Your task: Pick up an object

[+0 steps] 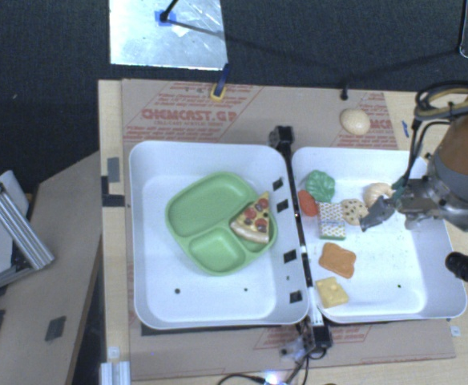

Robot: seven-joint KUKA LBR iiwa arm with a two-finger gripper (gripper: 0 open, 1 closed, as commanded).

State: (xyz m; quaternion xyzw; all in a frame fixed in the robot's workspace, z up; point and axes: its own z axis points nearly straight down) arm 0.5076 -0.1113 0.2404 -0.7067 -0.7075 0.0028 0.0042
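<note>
Camera view: hand (372,217) low in right bin (434,299), beside cookie (351,209); grip state unreadable. Risk: crowded toys, a descent could nudge cookie against sponge block (332,220).

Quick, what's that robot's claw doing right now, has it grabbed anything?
Gripper: low over the right white bin, beside the round tan cookie; whether it is open, shut or holding something cannot be told.
</note>
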